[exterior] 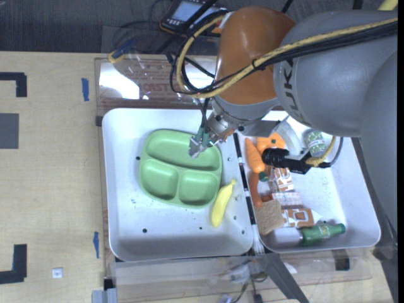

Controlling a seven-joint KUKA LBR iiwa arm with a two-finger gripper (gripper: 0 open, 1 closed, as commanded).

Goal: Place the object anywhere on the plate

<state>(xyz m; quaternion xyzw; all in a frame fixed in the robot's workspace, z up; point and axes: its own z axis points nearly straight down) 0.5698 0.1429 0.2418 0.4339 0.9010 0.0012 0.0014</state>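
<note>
The gripper (201,145) hangs over the upper right compartment of the green divided plate (180,168) in the left bin (120,188). Whether it is spread or closed cannot be told, nor whether it holds anything. A yellow banana (221,203) lies on the bin floor, just beside the plate's lower right edge.

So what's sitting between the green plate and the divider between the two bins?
A yellow banana lies there on the left bin's floor, seen in the camera view, just beside the green plate.
</note>
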